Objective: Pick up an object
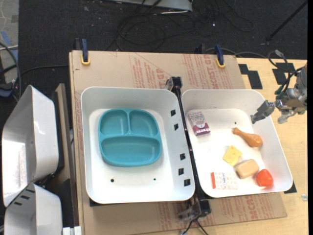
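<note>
The right bin point(215, 102) holds several small items. A purple and white carton point(199, 123) lies near its left wall. Toward the right side rests an orange-brown drumstick point(248, 137). In front of it are a yellow cheese wedge point(232, 155), a tan bread piece point(246, 168), a red-orange ball point(264, 178) and a flat white and red packet point(224, 180). My gripper point(272, 114) hovers over the bin's far right rim, up and to the right of the drumstick. It is open, with nothing between its fingers.
The left bin point(93, 180) holds a teal divided plate point(130, 136). A black divider with clips point(183, 141) runs between the two bins. Two clamps point(85, 58) point(220, 58) hold the cardboard base at the back. White containers point(29, 131) stand off the bench's left side.
</note>
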You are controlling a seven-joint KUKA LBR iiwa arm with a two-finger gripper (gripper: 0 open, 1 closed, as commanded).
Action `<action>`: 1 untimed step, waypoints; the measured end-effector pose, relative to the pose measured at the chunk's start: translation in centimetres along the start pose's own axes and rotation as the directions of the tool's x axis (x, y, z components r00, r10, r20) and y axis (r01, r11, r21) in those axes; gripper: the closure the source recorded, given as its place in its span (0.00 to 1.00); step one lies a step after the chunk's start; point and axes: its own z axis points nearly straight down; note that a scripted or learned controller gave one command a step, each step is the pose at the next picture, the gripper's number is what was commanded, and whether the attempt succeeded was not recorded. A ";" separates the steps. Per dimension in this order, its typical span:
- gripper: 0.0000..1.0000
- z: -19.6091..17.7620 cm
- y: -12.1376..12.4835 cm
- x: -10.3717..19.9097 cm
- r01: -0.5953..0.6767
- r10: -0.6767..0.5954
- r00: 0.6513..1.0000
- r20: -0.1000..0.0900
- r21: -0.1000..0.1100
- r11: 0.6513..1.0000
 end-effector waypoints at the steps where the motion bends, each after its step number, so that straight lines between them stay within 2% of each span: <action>1: 0.00 -0.7 0.2 0.1 0.004 -0.004 1.000 0.003 -0.012 1.000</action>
